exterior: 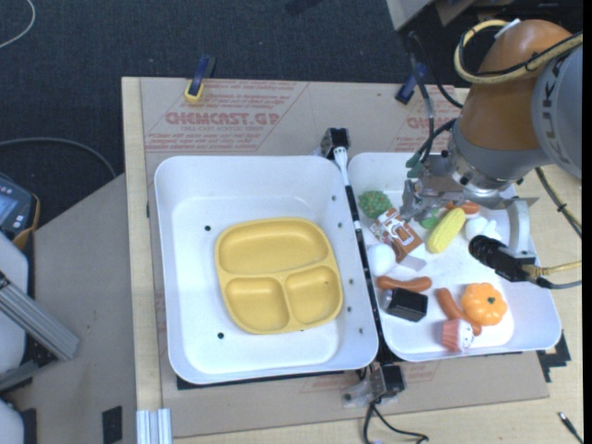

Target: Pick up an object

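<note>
- Nearest me in the right bin [536,333] I see the pink cupcake [457,335] and the orange pumpkin [485,304] just beside it, then a small black block [406,304] and two sausages, one [404,284] lying crosswise, one [448,302] slanting down toward the cupcake.
- The left bin [185,248] holds the yellow divided tray [276,274]; I judge it well apart from where the arm is working.
- Farther in, a brown-and-white snack packet [400,234] and a green broccoli piece [374,202] sit near the divider.
- The yellow corn cob [446,228] is my likely target: its long axis runs on a slant, low end toward the packet, high end toward the wrist.
- The gripper [427,202] hangs at the back of the right bin, just above and slightly left of the corn's upper end, close to touching.
- From this slant I cannot tell how the gripper is set, and I see nothing held in it.
- My judgement: the move turns on a short shift toward me and rightward, with the grasp across the cob's slanted axis, not along it.
</note>
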